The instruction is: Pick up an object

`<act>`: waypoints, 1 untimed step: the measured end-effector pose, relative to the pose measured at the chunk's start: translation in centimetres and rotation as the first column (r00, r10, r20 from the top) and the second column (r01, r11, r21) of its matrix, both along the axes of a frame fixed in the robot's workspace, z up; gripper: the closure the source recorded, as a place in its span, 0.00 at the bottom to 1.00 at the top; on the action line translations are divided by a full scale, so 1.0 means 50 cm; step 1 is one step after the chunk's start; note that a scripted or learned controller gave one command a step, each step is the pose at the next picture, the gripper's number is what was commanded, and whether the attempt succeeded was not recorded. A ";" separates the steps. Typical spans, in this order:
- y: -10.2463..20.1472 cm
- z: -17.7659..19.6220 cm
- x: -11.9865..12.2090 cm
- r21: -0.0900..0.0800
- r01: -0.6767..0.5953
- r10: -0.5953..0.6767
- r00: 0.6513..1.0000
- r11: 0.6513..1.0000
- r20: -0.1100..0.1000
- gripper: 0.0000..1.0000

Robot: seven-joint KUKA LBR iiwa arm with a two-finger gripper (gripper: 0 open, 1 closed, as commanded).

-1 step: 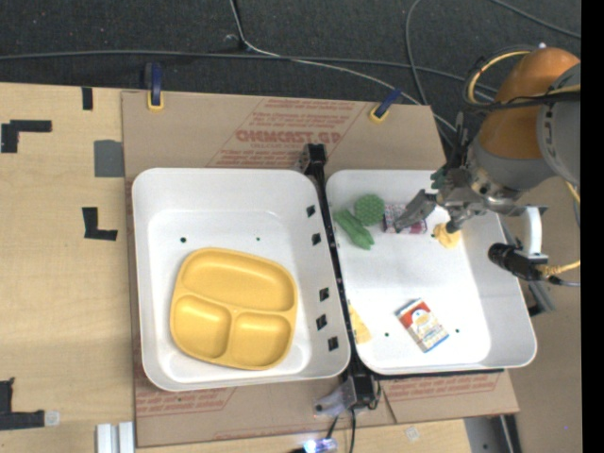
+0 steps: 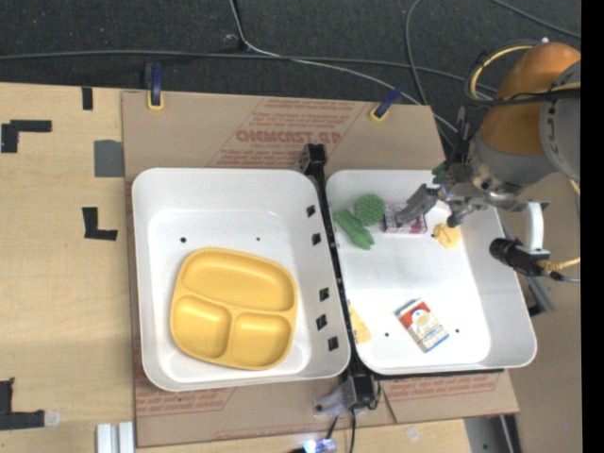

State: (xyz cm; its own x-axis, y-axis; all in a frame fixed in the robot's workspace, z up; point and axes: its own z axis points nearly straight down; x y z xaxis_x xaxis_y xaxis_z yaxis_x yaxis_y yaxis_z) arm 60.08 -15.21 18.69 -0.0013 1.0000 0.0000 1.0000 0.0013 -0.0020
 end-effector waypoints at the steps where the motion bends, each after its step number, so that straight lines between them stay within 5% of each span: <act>1: -0.004 -0.087 0.004 -0.001 0.000 0.000 1.000 1.000 -0.001 0.00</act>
